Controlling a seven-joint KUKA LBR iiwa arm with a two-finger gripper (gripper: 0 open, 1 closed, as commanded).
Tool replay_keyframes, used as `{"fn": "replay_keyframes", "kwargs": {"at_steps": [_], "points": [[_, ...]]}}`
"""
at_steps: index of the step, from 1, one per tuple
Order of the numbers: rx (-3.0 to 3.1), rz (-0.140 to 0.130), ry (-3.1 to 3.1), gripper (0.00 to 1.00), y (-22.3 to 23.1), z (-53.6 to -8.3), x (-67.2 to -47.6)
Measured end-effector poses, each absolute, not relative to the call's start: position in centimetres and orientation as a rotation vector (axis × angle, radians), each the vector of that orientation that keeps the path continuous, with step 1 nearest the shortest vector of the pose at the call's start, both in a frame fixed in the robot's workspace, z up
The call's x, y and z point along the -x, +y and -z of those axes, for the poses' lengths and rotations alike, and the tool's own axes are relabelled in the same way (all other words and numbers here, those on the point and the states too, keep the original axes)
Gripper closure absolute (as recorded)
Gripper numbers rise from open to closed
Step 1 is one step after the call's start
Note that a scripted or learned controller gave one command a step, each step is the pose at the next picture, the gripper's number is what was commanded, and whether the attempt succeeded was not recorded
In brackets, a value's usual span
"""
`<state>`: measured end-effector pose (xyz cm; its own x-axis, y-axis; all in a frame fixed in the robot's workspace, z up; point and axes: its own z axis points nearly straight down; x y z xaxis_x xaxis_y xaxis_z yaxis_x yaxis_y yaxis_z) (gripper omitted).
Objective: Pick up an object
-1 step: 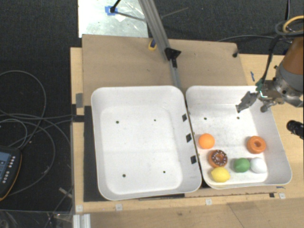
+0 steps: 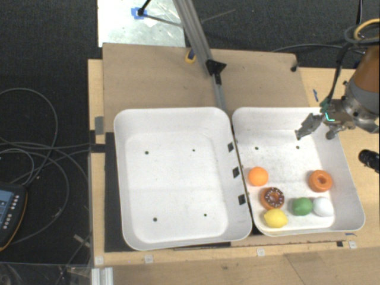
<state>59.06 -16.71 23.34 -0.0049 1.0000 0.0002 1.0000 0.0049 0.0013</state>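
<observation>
The right bin [image 2: 279, 135] holds several small objects near its front: an orange ball [image 2: 257, 176], an orange ring-shaped donut [image 2: 320, 180], a dark sprinkled donut [image 2: 273, 198], a yellow lemon-like piece [image 2: 275, 218], a green ball [image 2: 301, 206] and a white ball [image 2: 323, 206]. My gripper [image 2: 318, 128] hovers over the bin's far right part, well behind the objects. Its two fingers are spread apart, open, with nothing between them.
The left bin [image 2: 172, 177] lies beside the right one, joined by dark clips along the shared edge. A grey pole [image 2: 196, 31] slants across the bench's back. Cables lie on the floor at the left.
</observation>
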Motion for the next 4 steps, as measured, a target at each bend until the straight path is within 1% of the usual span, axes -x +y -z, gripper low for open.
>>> {"fn": "replay_keyframes", "kwargs": {"at_steps": [1, 2, 3, 4], "points": [[-2.222, 0.003, 2.223, 0.00, -17.6, -17.8, -59.4], [-2.221, 0.002, 2.224, 0.00, -17.6, -13.6, -59.8], [-2.222, 0.002, 2.224, 0.00, -17.6, -8.8, -59.8], [-2.218, -0.004, 2.220, 1.00, -17.7, -10.2, -60.0]]}}
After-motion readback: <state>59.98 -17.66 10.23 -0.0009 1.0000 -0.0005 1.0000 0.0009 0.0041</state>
